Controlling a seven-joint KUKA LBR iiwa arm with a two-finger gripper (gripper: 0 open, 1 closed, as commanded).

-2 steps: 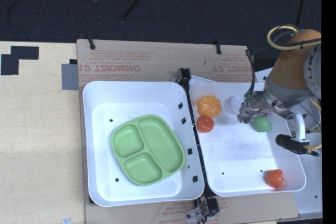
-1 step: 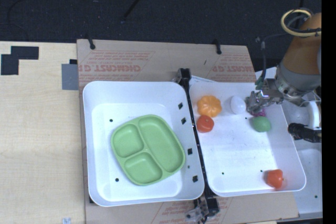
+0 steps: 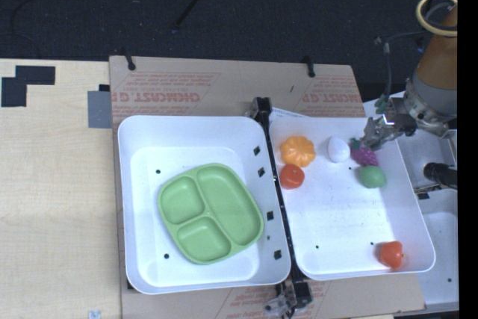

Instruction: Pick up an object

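Sitting nearest the camera in the right bin [image 3: 418, 231], a red-orange toy piece [image 3: 390, 254] rests alone in the front right corner, well apart from everything else. Beside it in the left bin [image 3: 142, 153], a green divided plate [image 3: 210, 213] lies flat and slightly turned, its three compartments bare. Farther back in the right bin, a small red ball [image 3: 291, 176] lies close to the dividing wall, with an orange pumpkin-shaped toy [image 3: 297, 150] just behind it, touching or nearly so. To their right, a green rounded toy [image 3: 371, 176] lies near the bin's right wall, a purple grape cluster [image 3: 365, 156] just behind it, and a white egg-like piece [image 3: 338, 149] a little to the left of the grapes. The tool [image 3: 376, 132] hangs directly over the purple cluster at the bin's back right; whether its fingers are apart or together cannot be told, and no object is seen between them. Behind, the grey arm [image 3: 435, 78] rises at the right, and brown cardboard [image 3: 224, 90] covers the worktop under both bins.
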